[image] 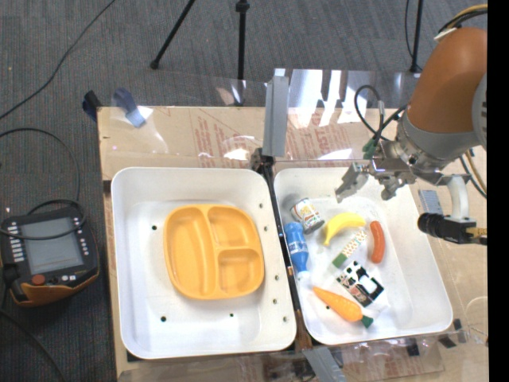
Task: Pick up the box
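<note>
Reaching in from the right edge of the frame, the grey arm with its orange band (pixel 449 86) hung over the upper part of the right-hand shallow white bin (pixel 425 281), and its two-finger gripper (pixel 370 183) sat above that bin's back rim with the fingers spread apart and nothing between them. Lower in the same bin, towards the lower middle of the frame's right half, lay the small black-and-white patterned box (pixel 359 283), flat on the bin floor and well apart from the gripper. Just below it, touching or nearly touching, rested an orange toy carrot with a green tip (pixel 340 305). Just above the box lay a narrow green-and-white striped stick (pixel 349 248), with a red sausage-shaped toy (pixel 377 241) beside it to the right. A yellow toy banana (pixel 342 226) curved across the middle of the bin, a small printed can (pixel 307 212) lay on its side at its upper left, and a blue plastic bottle (pixel 297 247) lay along the bin's left wall. In the left-hand white bin (pixel 139 293) sat a yellow plastic divided tray with three compartments (pixel 213 250). At the far left of the frame, on the dark carpet, rested a grey handheld control pendant with a screen (pixel 49 253).
</note>
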{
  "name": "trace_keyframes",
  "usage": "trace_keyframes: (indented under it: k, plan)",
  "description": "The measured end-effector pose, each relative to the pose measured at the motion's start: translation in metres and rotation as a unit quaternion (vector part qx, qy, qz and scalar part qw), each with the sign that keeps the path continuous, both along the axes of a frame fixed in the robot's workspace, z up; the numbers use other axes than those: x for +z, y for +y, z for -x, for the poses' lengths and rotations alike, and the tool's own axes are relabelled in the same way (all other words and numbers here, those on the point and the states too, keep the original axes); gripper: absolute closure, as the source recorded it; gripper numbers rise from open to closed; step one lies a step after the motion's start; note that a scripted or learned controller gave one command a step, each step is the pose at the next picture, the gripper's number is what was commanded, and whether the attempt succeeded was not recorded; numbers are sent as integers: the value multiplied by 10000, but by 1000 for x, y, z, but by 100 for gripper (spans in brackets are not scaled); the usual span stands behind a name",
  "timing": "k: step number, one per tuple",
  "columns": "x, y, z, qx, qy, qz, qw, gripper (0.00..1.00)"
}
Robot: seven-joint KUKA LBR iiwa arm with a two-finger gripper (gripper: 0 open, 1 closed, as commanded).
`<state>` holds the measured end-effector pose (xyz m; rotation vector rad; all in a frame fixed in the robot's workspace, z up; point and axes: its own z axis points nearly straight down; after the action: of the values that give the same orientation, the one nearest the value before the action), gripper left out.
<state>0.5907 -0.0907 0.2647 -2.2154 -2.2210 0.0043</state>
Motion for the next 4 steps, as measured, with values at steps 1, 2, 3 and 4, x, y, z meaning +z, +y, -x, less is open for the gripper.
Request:
trace_keyframes:
  k: [1,2,3,4]
  plan:
    - [10,-18,22,1304,-9,-5,9915,0]
    - [-41,-41,-11,2275,-11,-11,9738,0]
    - [-178,-31,-36,1918,-23,-5,9814,0]
    - [-169,-33,-36,1883,-24,-9,9821,100]
